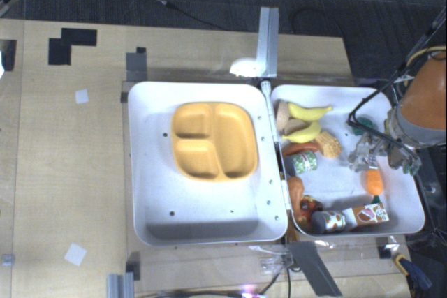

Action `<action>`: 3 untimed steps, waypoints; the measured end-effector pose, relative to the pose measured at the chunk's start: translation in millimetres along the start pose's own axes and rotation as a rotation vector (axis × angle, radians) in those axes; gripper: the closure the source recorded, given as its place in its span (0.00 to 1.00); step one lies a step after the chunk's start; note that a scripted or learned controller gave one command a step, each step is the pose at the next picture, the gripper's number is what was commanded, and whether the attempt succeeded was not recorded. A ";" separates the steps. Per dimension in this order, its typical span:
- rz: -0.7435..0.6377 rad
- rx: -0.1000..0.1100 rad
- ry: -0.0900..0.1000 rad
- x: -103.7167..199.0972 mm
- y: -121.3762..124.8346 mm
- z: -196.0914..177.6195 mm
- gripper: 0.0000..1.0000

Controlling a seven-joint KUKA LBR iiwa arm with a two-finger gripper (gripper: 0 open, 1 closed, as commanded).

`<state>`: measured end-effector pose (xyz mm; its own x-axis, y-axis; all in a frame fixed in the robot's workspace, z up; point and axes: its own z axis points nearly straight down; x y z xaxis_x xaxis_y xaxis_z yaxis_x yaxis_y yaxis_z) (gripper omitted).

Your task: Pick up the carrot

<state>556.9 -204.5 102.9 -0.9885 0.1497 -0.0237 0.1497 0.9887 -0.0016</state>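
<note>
The carrot (375,182) is a short orange piece with a small green end. It lies on the floor of the right bin (335,181), close to that bin's right wall. My gripper (367,158) hangs from the orange-banded wrist (426,105) at the right edge. It sits directly above the carrot's upper end, very near or touching it. The metal parts of the gripper blur together over the carrot's top.
The right bin also holds bananas (307,112), a corn piece (328,144), a green-labelled can (304,163), a red-orange item (297,190), and a dark bottle (328,221) with a packet (370,214) along the front wall. A yellow divided plate (213,139) lies in the left bin (150,206).
</note>
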 end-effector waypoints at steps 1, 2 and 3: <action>-0.057 0.000 0.004 64.6 -5.3 10.5 1.00; 0.315 0.001 0.014 71.8 26.0 -7.9 1.00; 0.630 0.004 0.015 74.0 42.2 -27.2 1.00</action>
<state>489.5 -151.6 128.2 -0.7107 0.7035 -0.0077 0.7035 0.7107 0.0047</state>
